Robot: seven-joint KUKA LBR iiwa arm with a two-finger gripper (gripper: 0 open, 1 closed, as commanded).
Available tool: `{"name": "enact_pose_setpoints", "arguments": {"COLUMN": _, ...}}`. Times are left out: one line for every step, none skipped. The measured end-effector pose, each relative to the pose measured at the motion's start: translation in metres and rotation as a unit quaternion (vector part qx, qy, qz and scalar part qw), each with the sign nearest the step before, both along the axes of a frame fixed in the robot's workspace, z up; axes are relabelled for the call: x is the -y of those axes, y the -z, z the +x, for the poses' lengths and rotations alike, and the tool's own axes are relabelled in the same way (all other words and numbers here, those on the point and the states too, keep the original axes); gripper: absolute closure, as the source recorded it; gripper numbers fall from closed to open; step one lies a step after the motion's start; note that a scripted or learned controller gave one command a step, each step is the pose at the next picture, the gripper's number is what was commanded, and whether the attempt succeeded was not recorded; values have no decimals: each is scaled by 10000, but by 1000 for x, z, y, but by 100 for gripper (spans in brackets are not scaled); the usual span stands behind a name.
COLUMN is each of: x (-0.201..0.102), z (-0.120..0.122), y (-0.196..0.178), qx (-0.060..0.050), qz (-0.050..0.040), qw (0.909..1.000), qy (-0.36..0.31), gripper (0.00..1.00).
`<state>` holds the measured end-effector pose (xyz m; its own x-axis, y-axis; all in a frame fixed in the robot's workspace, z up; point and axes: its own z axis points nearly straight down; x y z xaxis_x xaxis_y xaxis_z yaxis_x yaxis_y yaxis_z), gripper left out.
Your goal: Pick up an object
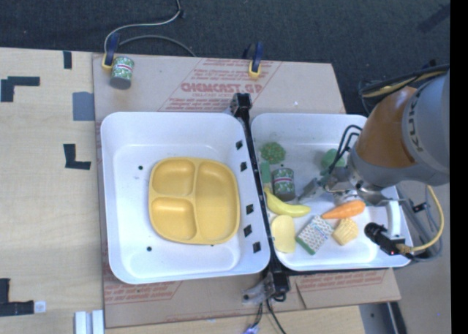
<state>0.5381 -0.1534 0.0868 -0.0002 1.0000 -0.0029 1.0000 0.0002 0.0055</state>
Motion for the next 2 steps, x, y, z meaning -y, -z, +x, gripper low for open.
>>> {"name": "enact_pose_setpoints", "arguments": {"x": 70, "z": 3, "y": 0, "qx": 3, "qz": 4, "qw": 10000, "qy": -5, "gripper": 0}}
{"name": "enact_pose_setpoints", "arguments": {"x": 25, "z": -20, "y": 0, "qx": 4, "qz": -1, "qw": 10000, "qy": -5, "gripper": 0}}
